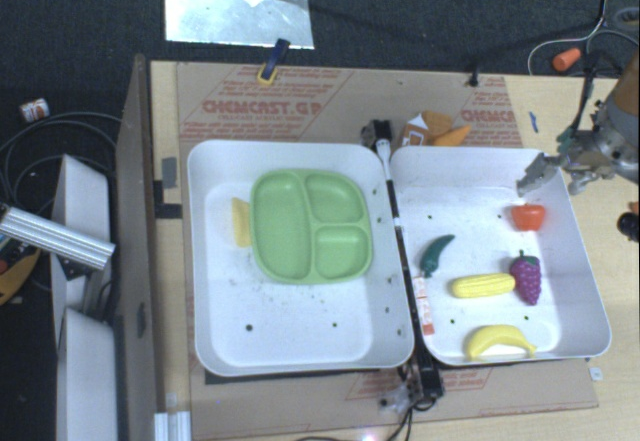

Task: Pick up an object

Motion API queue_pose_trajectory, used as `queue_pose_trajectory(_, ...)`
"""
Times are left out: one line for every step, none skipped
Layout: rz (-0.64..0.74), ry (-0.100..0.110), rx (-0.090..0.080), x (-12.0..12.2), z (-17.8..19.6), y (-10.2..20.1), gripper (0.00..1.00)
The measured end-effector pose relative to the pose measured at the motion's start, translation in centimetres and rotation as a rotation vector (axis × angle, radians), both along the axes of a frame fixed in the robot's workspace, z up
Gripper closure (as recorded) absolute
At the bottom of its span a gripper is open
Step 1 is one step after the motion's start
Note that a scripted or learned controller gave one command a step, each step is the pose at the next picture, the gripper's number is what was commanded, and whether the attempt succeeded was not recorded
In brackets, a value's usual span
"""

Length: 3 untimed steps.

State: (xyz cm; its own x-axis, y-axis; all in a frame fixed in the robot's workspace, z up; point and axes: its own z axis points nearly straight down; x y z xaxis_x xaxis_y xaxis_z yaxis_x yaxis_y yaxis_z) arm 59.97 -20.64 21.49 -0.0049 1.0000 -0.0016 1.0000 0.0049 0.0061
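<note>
We see the gripper poised above the red fruit in 1 of 2 bins, seemingly for descent; we cannot tell its closure.

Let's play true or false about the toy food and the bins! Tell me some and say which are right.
1. The green plate sits in the left bin. True.
2. The banana lies on the green plate. False: it is in the right bin, near the front edge.
3. The grapes lie right beside the corn. True.
4. The gripper holds the tomato. False: the tomato lies in the bin, below the gripper.
5. The green pepper is in the left bin. False: it is in the right bin.
</note>
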Motion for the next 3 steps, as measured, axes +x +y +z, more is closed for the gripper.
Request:
queue_pose_trajectory(0.001, 0.007, 0.002, 3.1, -13.7, 0.1, 0.0)
queue_pose_trajectory(-0.003, 0.006, 0.001, 0.8, -13.0, 0.0, 0.0)
queue_pose_trajectory(-0.004, 0.006, 0.001, -1.0, -12.3, 0.0, 0.0)
